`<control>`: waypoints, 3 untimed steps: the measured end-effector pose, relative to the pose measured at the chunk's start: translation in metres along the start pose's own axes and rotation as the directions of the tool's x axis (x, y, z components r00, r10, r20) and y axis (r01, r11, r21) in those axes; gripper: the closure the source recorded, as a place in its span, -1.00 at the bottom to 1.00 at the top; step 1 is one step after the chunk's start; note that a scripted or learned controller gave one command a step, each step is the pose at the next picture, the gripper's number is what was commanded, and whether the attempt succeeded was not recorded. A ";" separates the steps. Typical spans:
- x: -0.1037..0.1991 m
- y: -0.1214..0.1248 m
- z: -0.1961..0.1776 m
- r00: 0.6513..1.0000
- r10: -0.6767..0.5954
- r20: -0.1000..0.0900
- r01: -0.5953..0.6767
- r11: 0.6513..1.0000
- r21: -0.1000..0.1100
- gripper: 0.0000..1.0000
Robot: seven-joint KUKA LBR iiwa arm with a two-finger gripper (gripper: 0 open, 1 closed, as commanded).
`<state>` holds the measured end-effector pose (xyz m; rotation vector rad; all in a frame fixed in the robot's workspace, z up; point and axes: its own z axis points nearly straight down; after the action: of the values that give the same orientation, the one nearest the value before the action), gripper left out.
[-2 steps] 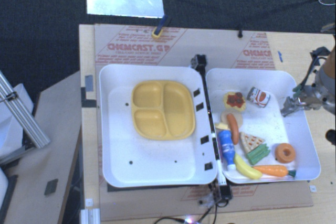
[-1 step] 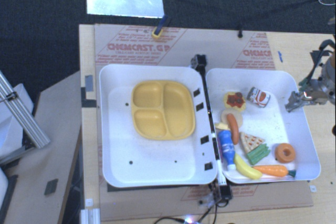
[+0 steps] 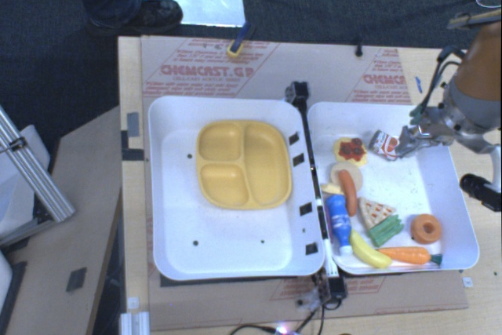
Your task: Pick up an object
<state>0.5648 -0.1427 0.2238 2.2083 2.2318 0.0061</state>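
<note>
Toy carrot [image 3: 406, 254] and banana [image 3: 369, 249] lie at the near edge of the right bin [image 3: 459, 192]; the jaws [image 3: 406, 143] sit low at its far side.

Red-and-white carton [image 3: 383, 143] rests on the bin floor near the far wall, touching or just beside the jaws; whether they are open, closed or gripping it, I cannot tell; near it lies a small pizza [image 3: 351, 151]; further out, a sausage [image 3: 348, 191], blue bottle [image 3: 339, 222], sandwich wedge [image 3: 377, 212], doughnut [image 3: 427, 228]; the left bin [image 3: 169, 192] on the counter [image 3: 329, 67] holds a yellow divided plate [image 3: 243, 164].
</note>
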 end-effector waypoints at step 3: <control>0.120 0.073 -0.010 1.000 0.003 0.000 -0.003 1.000 0.000 1.00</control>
<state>0.6363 -0.0219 0.2344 2.2112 2.2283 0.0059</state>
